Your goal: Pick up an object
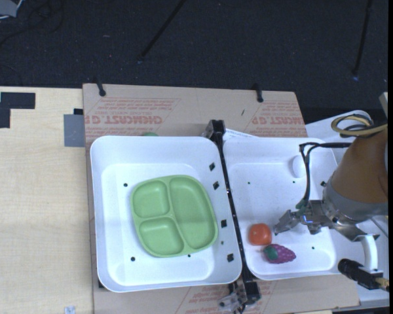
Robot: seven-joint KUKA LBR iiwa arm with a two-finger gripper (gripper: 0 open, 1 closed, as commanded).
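Observation:
An orange-red tomato-like object [260, 233] lies in the right bin [268, 169], near its front. Just in front of it rests a purple bunch of grapes with a green stem [278, 254]. My gripper [289, 222] hangs low over the right bin, a little to the right of the orange-red object and above the grapes. Its fingers [283, 222] point left and appear spread, with nothing between them. The arm's orange band [367, 165] shows at the right edge.
A green three-compartment plate [173, 214] lies in the left bin [111, 169]. A black divider [226, 201] runs between the bins. A small white round thing [296, 166] sits at the right bin's back. Cables [308, 169] loop over the right bin.

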